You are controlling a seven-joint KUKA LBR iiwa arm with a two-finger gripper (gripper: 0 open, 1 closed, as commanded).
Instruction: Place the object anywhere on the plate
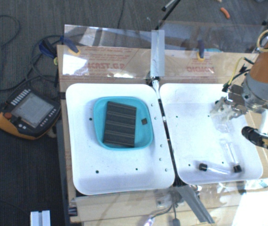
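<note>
While the gripper hovers over the right bin (grasp unclear), a dark ribbed rectangular block lies on the blue plate.

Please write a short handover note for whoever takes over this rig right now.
Gripper: over the right bin, upper right part; nothing visibly held.
Plate: teal, in the left bin, with a dark ribbed block and a small dark square on it.
Right bin also holds two clear tubes with dark caps, near its lower edge.
Done: block already lies on the plate.
Left: confirm which object is meant; tubes remain off the plate.
</note>
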